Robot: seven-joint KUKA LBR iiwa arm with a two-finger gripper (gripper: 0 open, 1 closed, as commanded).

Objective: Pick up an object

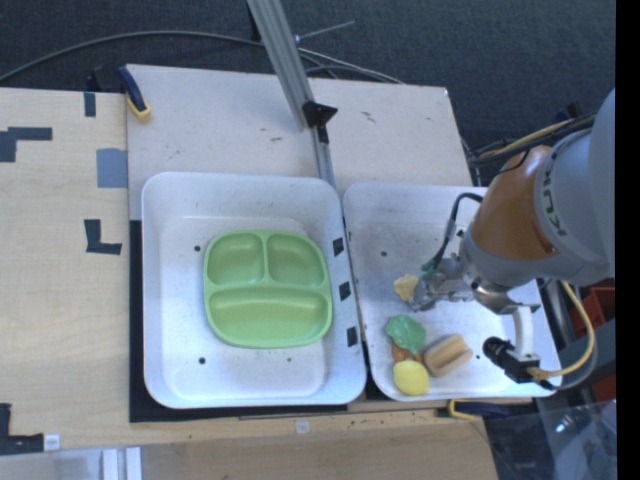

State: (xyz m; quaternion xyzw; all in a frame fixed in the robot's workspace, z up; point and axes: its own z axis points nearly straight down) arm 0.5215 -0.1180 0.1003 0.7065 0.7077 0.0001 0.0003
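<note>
Gripper (428,290) low in the right bin (385,218), tip at a small pale yellow piece (405,288).

Whether that piece sits between the tips or merely touches them cannot be told, since the dark tool end is small and blurred. The arm (540,218) reaches in from the right, its orange band bulking above the wrist, and covers the bin's right side. Just below the tool lie a green leafy toy (405,329), a tan bread-like roll (447,354) and a yellow lemon-like ball (410,377), clustered and touching. Well to the tool's left, in the left bin (165,268), rests a green divided plate (267,288).
</note>
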